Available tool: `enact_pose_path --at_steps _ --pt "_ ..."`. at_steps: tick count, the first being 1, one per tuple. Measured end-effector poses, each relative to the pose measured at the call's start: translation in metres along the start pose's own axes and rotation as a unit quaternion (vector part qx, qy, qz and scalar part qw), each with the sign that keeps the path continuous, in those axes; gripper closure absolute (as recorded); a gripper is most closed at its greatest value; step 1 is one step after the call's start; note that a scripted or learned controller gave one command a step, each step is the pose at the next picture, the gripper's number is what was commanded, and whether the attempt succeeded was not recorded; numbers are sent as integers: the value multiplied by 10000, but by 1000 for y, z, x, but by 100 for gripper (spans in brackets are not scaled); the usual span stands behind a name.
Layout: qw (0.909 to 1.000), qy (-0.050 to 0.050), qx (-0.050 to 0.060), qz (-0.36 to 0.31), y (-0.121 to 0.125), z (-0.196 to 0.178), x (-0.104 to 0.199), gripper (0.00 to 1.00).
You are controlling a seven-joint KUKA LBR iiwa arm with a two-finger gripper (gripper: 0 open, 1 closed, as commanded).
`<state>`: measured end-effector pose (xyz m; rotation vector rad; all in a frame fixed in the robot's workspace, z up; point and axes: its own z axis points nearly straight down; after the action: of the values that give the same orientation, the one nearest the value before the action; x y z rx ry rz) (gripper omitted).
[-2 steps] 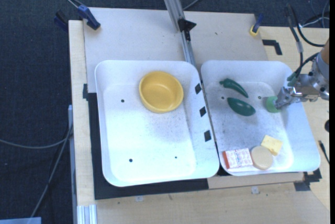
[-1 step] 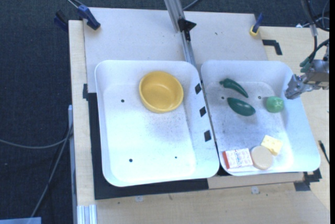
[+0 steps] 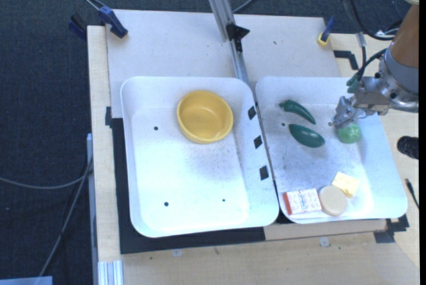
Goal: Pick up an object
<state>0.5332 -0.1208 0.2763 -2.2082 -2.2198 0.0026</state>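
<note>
My claw (image 3: 346, 118) hung low over the far right part of the right bin (image 3: 393, 174), reaching in from the right, and its tip sat right above a small light-green ball (image 3: 350, 134); from that slanted view I could not tell whether it was parted, closed, or touching the ball at all; I judged the ball to be the thing I was after, since nothing else lay so directly beneath me. It rested on the bin floor close to the right wall, which I judged left little room on that side for a clean approach; a round thing there might well roll off toward the wall if nudged. Just to its left lay two dark green pieces, a curved pepper-like one (image 3: 297, 110) farther away and a broader oval one (image 3: 307, 136) nearer; both were apart from the ball but near enough to be bumped. At the near end of the same bin sat a small printed box (image 3: 302, 201), a pale round disc (image 3: 333, 200) touching it, and a yellow wedge (image 3: 345, 183) just beside the disc; all well clear of me. The left bin (image 3: 143, 164) held a yellow bowl (image 3: 205, 116), upright, at its far side; a metal rail (image 3: 219, 0) ran in from the far edge between the bins.
</note>
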Motion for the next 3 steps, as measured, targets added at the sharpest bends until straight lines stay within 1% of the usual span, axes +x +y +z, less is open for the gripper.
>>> enact_pose_path --at_steps 1,2,3 --pt "10000 10 19 -7 2 2 54 100" --pt "10000 -20 -49 -6 25 6 111 100" --pt "10000 -22 -56 0 33 9 157 100"
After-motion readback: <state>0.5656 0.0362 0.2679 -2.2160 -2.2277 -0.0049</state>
